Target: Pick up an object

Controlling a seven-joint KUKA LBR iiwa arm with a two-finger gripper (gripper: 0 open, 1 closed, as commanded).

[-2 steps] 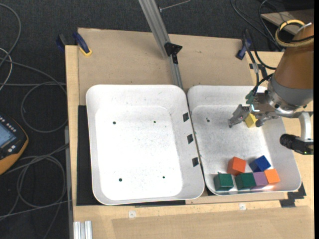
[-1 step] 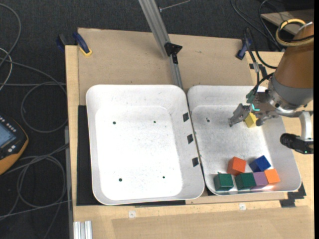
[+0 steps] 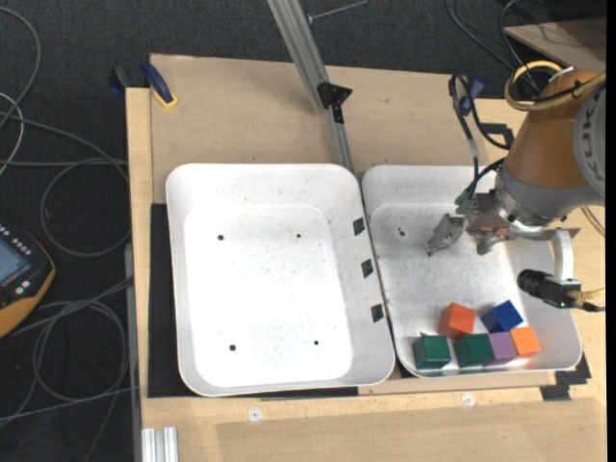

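Note:
Several small blocks cluster at the front of the right bin: an orange-red block, a blue block, an orange block, a purple block and two green blocks. My gripper hangs above the middle of that bin, behind the blocks and apart from them. Its two fingers are spread, and nothing sits between them.
The left bin lies beside the right one, joined by black clips. A slanted metal bar rises from behind the bins. Cables lie on the floor at left, and a blue clamp grips the bench's back left corner.

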